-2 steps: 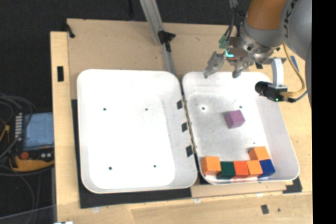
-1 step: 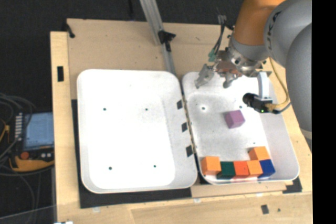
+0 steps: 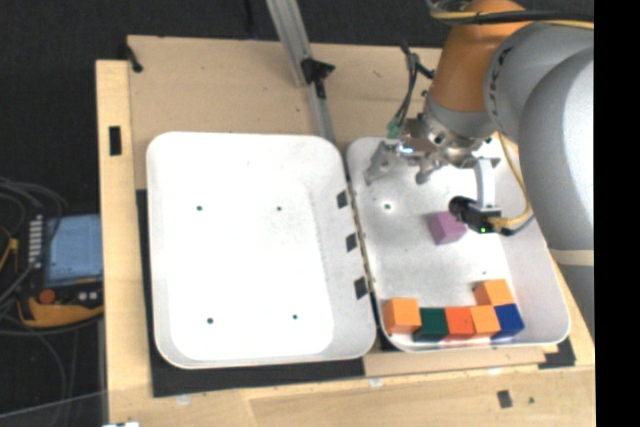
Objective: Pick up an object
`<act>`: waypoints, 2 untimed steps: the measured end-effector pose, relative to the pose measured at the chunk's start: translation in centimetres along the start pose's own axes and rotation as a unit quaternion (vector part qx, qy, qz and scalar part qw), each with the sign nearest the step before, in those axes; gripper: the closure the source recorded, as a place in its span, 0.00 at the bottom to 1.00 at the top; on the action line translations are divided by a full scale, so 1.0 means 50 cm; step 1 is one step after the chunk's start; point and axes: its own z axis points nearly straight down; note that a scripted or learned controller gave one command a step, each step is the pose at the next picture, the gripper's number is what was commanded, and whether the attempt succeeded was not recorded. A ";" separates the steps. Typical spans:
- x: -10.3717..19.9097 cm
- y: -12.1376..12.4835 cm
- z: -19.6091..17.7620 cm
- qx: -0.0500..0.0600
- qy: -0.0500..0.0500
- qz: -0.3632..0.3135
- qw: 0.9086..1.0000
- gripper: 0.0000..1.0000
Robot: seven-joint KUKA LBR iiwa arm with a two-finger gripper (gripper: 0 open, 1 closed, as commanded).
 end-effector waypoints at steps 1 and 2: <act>-0.003 -0.001 0.082 -0.001 0.000 0.002 1.000 0.00; -0.004 0.003 0.053 -0.004 0.001 0.003 1.000 1.00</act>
